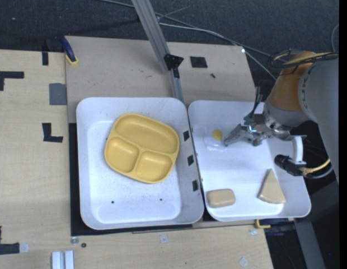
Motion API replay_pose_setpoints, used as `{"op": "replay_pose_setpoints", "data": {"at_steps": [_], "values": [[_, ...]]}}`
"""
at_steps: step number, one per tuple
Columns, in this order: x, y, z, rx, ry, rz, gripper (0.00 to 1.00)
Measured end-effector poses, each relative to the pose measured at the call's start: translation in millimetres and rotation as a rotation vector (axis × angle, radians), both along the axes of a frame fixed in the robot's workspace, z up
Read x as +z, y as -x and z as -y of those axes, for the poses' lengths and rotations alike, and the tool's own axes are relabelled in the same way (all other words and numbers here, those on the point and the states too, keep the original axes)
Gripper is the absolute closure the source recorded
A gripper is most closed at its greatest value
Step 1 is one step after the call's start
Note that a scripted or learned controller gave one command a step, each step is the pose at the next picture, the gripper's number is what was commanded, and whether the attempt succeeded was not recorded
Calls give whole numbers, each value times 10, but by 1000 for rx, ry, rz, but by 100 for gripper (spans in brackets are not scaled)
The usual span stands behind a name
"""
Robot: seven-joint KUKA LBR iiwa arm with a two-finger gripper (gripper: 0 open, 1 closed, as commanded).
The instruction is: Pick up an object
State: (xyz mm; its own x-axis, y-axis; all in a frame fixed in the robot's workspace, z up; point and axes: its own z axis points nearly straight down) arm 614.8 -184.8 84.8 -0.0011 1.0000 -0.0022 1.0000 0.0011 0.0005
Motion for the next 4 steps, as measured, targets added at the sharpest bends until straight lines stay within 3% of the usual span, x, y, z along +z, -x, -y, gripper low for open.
{"op": "replay_pose_setpoints", "data": {"at_steps": [1, 3, 4], "values": [[143, -17, -4, 2, 0, 4, 100], [1299, -12, 38, 0, -1, 3, 100], [1293, 119, -477, 3, -3, -2, 100]]}}
